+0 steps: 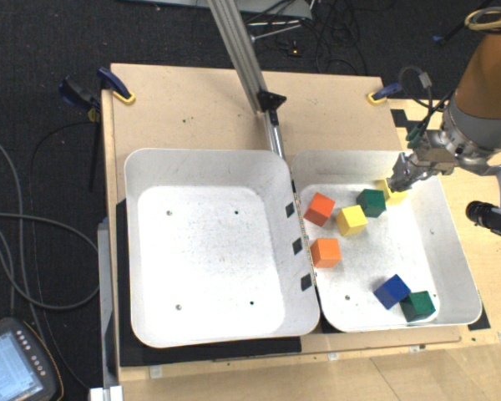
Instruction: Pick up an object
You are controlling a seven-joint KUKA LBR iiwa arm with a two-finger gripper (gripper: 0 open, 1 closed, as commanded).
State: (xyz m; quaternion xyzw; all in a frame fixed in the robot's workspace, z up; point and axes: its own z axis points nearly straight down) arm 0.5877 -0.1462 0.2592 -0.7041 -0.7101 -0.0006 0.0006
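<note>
Blocks lie scattered in the right bin (451, 249), and the gripper (401, 180), grip state unreadable, hovers by a yellow block (395, 195); approach stage, next lower and close

this is a robotics lab or test cell. a bare wooden bench (334, 115) sits on dark carpet (42, 40), held by blue and yellow clamps (117, 86) at its 10 and 2 o'clock corners. loose black cables (17, 241) trail over the floor at 9 o'clock, and a handheld control pendant (12, 366) with a lit screen lies at 7 o'clock. an aluminium strut (238, 44) slants down from 12 o'clock.
</note>
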